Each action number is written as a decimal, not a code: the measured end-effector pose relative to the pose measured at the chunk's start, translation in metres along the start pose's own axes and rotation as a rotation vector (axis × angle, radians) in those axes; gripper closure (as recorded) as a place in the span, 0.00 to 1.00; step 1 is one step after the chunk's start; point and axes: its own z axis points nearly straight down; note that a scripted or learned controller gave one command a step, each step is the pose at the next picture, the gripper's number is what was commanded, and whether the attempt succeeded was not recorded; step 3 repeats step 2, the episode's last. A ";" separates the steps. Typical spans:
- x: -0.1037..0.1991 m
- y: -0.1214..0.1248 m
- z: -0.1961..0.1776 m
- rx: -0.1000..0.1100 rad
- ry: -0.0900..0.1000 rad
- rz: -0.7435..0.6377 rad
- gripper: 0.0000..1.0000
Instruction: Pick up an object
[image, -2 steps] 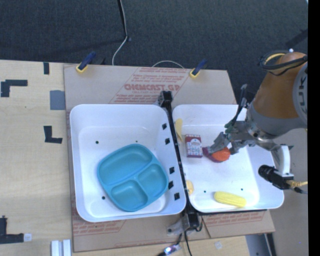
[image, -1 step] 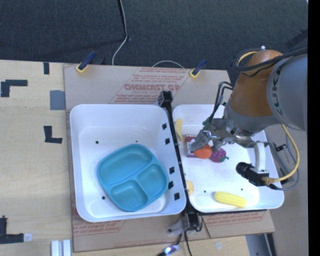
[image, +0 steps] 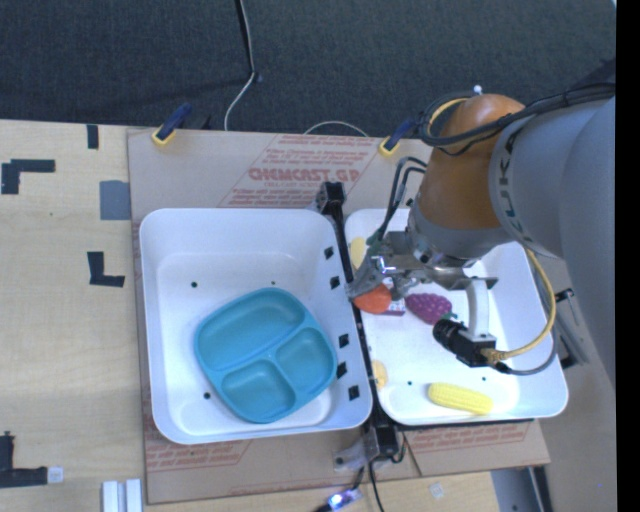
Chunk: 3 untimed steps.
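You're looking down on the cardboard-covered worktop (image: 300, 170) with its two shallow white plastic bins side by side. The left bin (image: 170, 250) carries a light-blue three-compartment plastic tray (image: 264, 352), lying flat and well apart from the action.

The grey arm with its orange band (image: 470, 170) is down over the right bin (image: 520, 400), and that's where your candidates are. Along the front edge lies a yellow toy corn cob (image: 460, 398), flat on the floor and clear of the arm. Nearer the middle sits a purple bunch of toy grapes (image: 428, 306), just beside the wrist hardware. Tight against the wall shared with the left bin there's a small orange-red rounded toy (image: 372, 300), and the hand (image: 368, 284) is right on top of it.

How far along? I'd judge you're at the grasp itself: the reach is done, the lift isn't. Everything sits on the bin floor; nothing is raised.

As for the hand, the metal parts crowd over the orange-red toy and appear to touch it, but whether they're spread or pressed together I can't tell from this angle, nor whether the toy is truly caught. Treat it as not yet picked up.
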 end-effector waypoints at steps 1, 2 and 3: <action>0.047 0.018 -0.011 -0.002 0.000 0.000 1.00; 0.099 0.048 -0.007 -0.002 0.001 -0.001 1.00; 0.099 0.048 -0.007 -0.002 0.001 -0.001 1.00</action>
